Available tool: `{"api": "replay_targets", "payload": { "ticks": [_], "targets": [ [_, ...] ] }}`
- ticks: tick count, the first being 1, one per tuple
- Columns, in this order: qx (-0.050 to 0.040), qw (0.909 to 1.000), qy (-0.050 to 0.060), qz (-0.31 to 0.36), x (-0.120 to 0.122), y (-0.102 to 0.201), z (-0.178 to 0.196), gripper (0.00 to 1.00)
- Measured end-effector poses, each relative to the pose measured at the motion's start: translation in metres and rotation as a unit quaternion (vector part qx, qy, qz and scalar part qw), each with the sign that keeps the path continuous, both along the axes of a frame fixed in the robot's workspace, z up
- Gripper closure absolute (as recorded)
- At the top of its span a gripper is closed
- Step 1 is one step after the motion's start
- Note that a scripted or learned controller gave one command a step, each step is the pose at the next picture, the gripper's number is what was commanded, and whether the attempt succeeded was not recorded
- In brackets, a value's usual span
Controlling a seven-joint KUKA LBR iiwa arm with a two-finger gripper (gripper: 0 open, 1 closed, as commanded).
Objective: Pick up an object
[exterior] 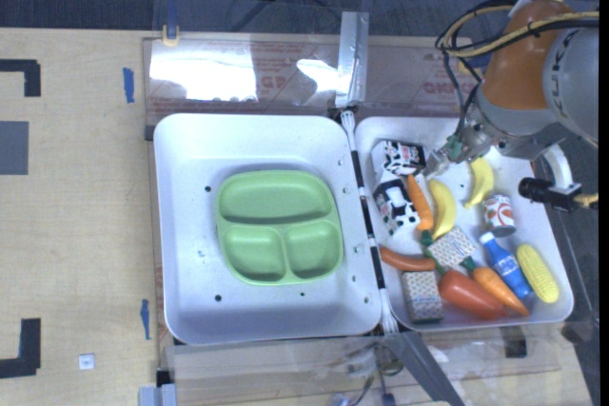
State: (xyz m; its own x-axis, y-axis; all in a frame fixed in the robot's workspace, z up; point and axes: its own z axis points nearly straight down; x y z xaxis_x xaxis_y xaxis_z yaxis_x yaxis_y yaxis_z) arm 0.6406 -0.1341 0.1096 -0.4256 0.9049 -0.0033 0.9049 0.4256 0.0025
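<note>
Worktop [67, 204] of pale wood carrying two shallow white bins side by side, seen from above at a slant. Left bin [181, 157]: a green divided tray [279, 225] lies at its centre, one long compartment toward 12 o'clock and two smaller ones toward 6 o'clock. Right bin [557, 299]: a crowded set of toy foods and small items. Toward 9 o'clock in this bin lies a black-and-white cow-patterned item [395, 204], with a small black-and-white carton [400, 154] just beyond it toward 12 o'clock. An orange carrot [421, 200] and a yellow banana [442, 207] lie near the middle, touching or nearly so; a second banana [481, 181] lies toward 1 o'clock. A round red-and-white object [499, 214] sits toward 3 o'clock, with a blue bottle [504, 266] and a yellow corn cob [538, 273] below it. Toward 6 o'clock — a red pepper [466, 293], a second carrot [500, 290], a sausage [407, 259], a checkered block [453, 247] and a pinkish box [423, 295].

Arm [533, 71], grey with an orange band, entering from 3 o'clock at the upper right. Gripper [455, 150] low over the 12 o'clock part of the right bin, between the carton and the second banana; whether its fingers are apart or together cannot be told — the view is too small there. No object is seen between them.
</note>
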Motion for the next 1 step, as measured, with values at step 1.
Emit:
{"api": "replay_targets", "payload": {
  "ticks": [1],
  "targets": [
    [0.0000,1.0000,0.000,0.000,0.0000,-0.0001,0.0000,0.00]
  ]
}}
